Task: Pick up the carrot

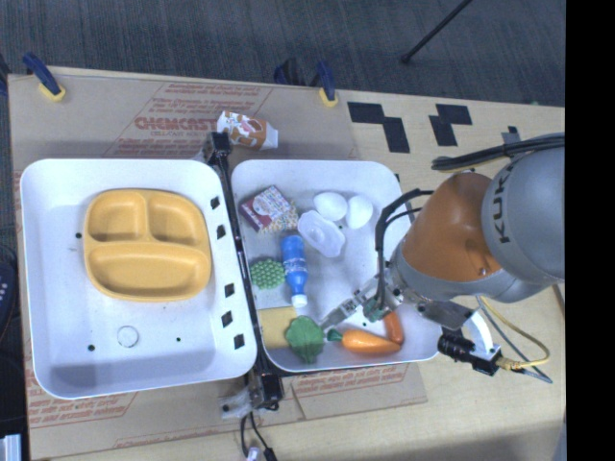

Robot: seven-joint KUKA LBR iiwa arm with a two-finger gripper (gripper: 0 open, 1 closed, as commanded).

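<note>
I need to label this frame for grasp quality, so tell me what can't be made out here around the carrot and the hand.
- Hand, camera view: too small and blurred against the bin clutter to judge its grip state.
- Carrot: whether the hand touches it is unclear; the wrist overhangs that corner.
- Second orange piece: partly under the arm, identity unclear.
- Right bin: its right wall lies beneath the arm.
- Packet: print too small to read.

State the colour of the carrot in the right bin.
Orange, with a green leafy end; the carrot shows in the camera view.
</note>
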